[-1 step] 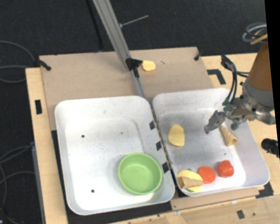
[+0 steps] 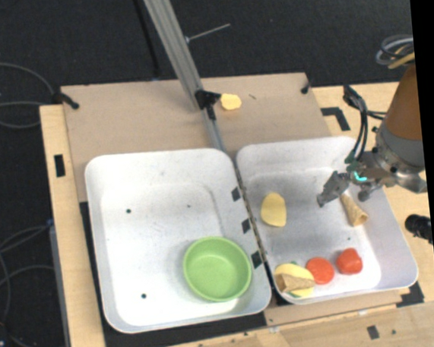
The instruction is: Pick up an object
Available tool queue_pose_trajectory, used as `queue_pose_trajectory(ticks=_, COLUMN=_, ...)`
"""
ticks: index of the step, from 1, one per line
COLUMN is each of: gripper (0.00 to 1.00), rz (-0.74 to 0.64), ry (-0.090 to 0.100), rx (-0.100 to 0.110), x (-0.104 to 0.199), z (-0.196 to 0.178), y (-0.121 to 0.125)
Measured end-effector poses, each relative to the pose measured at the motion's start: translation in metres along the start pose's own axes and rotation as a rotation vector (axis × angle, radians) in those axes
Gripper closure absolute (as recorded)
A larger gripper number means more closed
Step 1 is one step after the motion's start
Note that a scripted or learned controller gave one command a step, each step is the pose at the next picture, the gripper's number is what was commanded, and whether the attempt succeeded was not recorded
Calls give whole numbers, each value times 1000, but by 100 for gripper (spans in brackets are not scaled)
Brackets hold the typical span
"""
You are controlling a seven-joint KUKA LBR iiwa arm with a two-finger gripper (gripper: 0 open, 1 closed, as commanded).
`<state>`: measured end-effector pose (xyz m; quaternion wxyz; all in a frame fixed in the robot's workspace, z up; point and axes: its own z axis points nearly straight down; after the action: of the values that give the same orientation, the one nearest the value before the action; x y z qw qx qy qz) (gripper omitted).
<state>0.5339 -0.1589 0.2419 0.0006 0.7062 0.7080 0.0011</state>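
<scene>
The gripper [image 2: 344,192] hangs open over the right bin [image 2: 300,161], holding nothing. A tan block [image 2: 354,209] lies just under one finger. A yellow piece [image 2: 273,210] sits nearby.

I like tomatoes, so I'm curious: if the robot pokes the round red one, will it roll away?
Probably a little. The round red tomato looks smooth and ball-shaped, so a push could roll it. It sits beside the other red piece and near the bin's front wall, which would likely stop it soon.
</scene>
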Motion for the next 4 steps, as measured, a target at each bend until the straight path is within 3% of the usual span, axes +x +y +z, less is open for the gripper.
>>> queue_pose_trajectory(ticks=1, gripper=0, rz=4, ry=-3, rx=6, x=-4, z=47, y=8)
queue_pose_trajectory(ticks=3, gripper=0, rz=4, ry=-4, rx=3, x=-2, z=143, y=-2)
queue_pose_trajectory(ticks=4, gripper=100, rz=8, ry=-1, rx=-2, x=-2, z=130, y=-1)
